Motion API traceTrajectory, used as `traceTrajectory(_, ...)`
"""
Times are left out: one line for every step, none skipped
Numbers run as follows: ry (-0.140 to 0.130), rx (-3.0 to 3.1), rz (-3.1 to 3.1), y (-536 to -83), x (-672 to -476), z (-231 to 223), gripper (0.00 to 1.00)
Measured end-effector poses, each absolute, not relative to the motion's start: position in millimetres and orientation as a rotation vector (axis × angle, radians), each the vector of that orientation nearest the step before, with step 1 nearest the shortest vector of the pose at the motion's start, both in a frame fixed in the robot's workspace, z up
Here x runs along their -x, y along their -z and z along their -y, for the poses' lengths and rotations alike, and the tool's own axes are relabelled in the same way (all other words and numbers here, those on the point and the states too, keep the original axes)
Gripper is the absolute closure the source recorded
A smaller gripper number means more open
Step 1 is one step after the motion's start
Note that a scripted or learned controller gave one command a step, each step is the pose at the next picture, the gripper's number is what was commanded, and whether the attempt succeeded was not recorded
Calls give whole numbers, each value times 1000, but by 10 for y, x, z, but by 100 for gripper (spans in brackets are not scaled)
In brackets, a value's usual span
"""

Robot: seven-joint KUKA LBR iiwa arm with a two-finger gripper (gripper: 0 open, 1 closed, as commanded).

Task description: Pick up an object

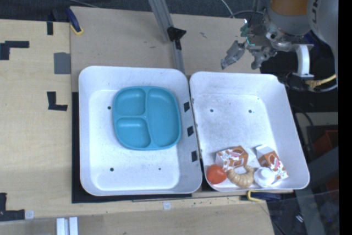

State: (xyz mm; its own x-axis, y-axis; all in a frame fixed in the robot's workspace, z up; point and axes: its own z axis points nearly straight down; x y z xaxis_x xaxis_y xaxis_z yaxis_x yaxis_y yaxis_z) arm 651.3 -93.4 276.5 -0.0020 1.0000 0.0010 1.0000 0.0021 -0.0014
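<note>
Several small items lie in the near right corner of the right bin [242,113]: a red tomato-like ball [216,174], a tan croissant-shaped piece [241,176], a red and white carton [232,158], a second red and white carton [270,158] and a white rounded piece [264,176]. My gripper [245,58] hangs above the bin's far edge, well away from these items. Its two grey fingers [233,56] are spread apart with nothing between them.
The left bin [93,118] holds a blue three-compartment plate [147,117]. A slanted metal post [159,3] stands behind the bins, with a black clamp at its foot. Cables run behind the arm at the right.
</note>
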Motion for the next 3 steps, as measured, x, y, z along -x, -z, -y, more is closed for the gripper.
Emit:
traceTrajectory(-1, 2218, 2223, -2765, -6513, 934, 0)
traceTrajectory(-8, 2217, 2220, -2283, -6439, 984, 0)
traceTrajectory(-10, 2217, 2219, -1679, -6375, 1051, 0)
